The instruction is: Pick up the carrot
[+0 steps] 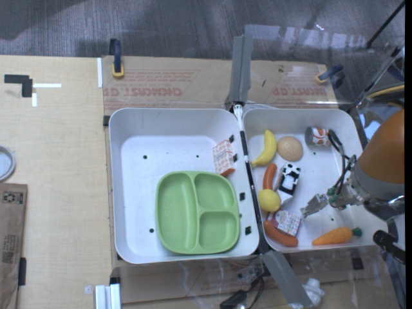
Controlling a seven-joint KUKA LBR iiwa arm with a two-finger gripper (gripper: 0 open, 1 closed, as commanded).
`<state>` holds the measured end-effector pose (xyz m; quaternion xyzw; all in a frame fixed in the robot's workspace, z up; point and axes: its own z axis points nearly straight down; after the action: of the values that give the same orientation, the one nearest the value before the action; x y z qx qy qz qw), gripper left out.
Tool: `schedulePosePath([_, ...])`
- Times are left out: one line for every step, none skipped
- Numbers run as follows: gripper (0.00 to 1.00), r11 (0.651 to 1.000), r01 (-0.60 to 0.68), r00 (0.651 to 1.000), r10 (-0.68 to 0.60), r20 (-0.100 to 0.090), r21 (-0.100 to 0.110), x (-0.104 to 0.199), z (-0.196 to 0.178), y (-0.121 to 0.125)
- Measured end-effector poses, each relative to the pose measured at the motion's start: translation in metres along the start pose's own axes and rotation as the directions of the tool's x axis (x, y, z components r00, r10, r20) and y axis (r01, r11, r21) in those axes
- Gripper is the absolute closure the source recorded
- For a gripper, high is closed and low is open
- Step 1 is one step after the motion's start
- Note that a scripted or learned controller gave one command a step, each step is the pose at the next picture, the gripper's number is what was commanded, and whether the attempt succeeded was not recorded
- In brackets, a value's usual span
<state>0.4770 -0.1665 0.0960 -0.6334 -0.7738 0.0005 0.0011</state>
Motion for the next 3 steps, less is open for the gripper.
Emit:
schedulePosePath([0.0, 0.999, -0.05, 0.999, 0.05, 0.001, -0.001, -0.035, 0.005, 0.016])
schedulePosePath([0.0, 0.999, -0.038, 0.999, 0.038, 0.002, -0.002, 0.018, -0.072, 0.004])
schedulePosePath([0.0, 0.979, -0.204, 0.979, 0.204, 0.0, 0.001, 0.0, 0.005, 0.0])
